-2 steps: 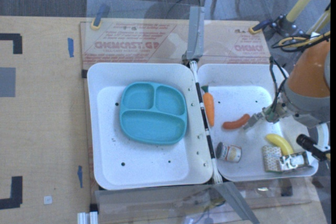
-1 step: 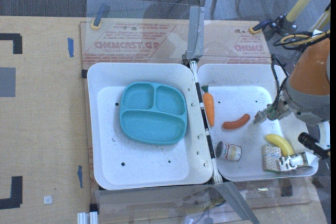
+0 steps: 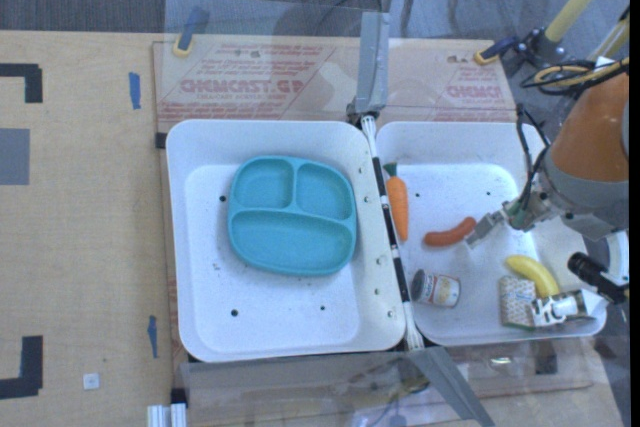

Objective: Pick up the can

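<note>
The can (image 3: 436, 289) is small, with a pale label and a dark end. It lies on its side near the front left of the right bin (image 3: 455, 180). My gripper (image 3: 487, 227) hangs over the middle of that bin, up and to the right of the can and apart from it. Its tip is close to the right end of a red sausage (image 3: 449, 234). The grey arm with its orange band (image 3: 598, 140) reaches in from the right.
An orange carrot (image 3: 398, 206) lies along the right bin's left wall. A yellow banana (image 3: 531, 274), a tan patterned block (image 3: 517, 301) and a small white bottle (image 3: 560, 307) sit at the front right. A blue divided plate (image 3: 293, 215) lies in the left bin (image 3: 200, 245).
</note>
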`<state>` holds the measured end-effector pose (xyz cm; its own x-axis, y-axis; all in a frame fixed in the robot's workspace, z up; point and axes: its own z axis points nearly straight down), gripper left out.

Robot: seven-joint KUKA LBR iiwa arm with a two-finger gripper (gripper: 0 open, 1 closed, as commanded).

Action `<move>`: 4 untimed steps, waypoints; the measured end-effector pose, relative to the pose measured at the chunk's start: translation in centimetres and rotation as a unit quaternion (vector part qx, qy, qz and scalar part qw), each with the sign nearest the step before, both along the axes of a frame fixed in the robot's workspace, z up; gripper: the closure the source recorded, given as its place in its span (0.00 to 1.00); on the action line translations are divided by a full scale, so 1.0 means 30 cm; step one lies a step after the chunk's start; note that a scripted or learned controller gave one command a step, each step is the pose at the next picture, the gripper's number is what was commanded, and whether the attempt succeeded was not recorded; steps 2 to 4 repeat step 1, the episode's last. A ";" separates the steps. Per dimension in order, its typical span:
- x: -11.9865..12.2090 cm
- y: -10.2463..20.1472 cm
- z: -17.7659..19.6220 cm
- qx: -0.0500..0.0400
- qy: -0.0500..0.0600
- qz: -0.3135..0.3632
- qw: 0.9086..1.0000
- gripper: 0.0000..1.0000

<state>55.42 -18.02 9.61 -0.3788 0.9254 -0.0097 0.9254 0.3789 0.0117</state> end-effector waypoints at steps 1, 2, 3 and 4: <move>0.108 0.111 0.004 0.002 0.008 0.039 0.999 0.00; 0.108 0.111 0.004 0.002 0.008 0.039 0.999 0.00; 0.108 0.111 0.004 0.002 0.008 0.039 0.999 0.00; 0.108 0.111 0.004 0.002 0.008 0.039 0.999 0.00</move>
